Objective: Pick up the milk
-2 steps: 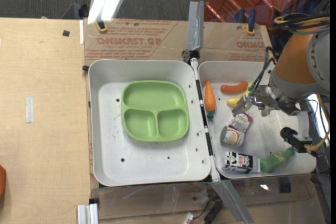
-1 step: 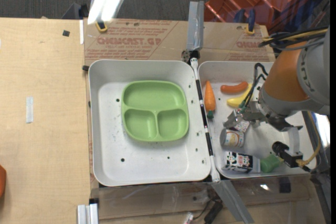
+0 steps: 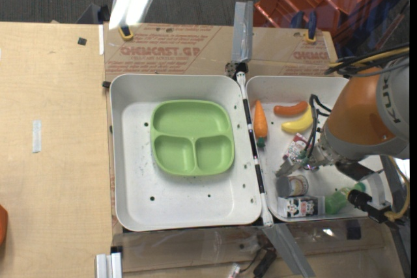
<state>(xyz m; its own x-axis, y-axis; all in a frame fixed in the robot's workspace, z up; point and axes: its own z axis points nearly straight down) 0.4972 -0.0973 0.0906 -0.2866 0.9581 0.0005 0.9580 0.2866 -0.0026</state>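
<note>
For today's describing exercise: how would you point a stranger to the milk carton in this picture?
Start at the right-hand white bin and go to its near edge. The small white milk carton with black cow patches lies flat there, between a grey tin can and a green item. Nothing else nearby is boxy and black-and-white.

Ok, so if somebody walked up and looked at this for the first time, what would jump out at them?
Probably the bright green divided plate, alone in the middle of the left bin. Next, the grey arm with its orange band reaching over the right bin, its pincer low among the clutter there: a carrot, a banana, and a milk carton lying along the near edge.
</note>
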